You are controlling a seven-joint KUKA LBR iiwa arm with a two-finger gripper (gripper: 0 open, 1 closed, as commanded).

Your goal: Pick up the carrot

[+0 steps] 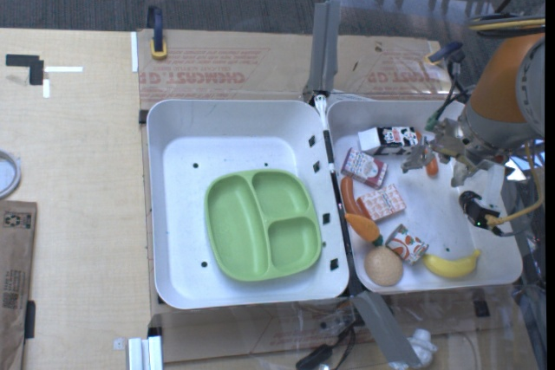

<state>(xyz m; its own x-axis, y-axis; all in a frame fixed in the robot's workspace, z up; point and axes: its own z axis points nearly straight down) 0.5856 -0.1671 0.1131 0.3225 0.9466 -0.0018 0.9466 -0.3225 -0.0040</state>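
The carrot (362,227) lies in the right bin (499,273) against its left wall, just above the egg-shaped object (383,266) and beside a pink-and-white packet (382,203). The gripper (431,159) hovers up and to the right of the carrot, well apart from it. Whether its fingers are spread or closed cannot be told.

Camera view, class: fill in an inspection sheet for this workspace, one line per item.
Surface: two white bins side by side; left bin, right bin.
Job's things: carrot lying by the right bin's left wall, not grasped.
Clutter: green divided plate in the left bin; banana, egg-like ball and small cartons in the right bin.
Gripper: gripper over the right bin's upper part, apart from the carrot.
Cables: dark cables beside the arm.
Surroundings: cardboard sheets under the bins, wooden bench at left.
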